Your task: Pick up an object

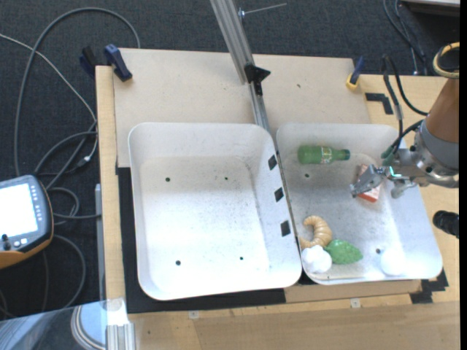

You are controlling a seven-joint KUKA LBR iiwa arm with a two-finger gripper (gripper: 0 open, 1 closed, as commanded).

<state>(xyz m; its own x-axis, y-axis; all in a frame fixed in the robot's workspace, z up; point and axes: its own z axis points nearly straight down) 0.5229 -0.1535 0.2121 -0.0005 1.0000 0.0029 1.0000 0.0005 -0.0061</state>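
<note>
Gripper low in the right bin, over a small red and white thing. Cannot tell if holding it. Green bottle lying near. Tan curl, white ball, green lump together at front edge.

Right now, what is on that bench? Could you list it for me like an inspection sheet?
Surface: wooden bench bearing left bin and right bin, both white.
Job's things: green bottle lying on its side; red-and-white item at the tool; tan curled toy, white ball and green lump clustered at the right bin's near edge.
Clutter: nothing seen.
Tool: tool low over the right bin; grip unclear.
Cables: black cables on the floor.
Surroundings: handheld screen, blue clamp.
</note>
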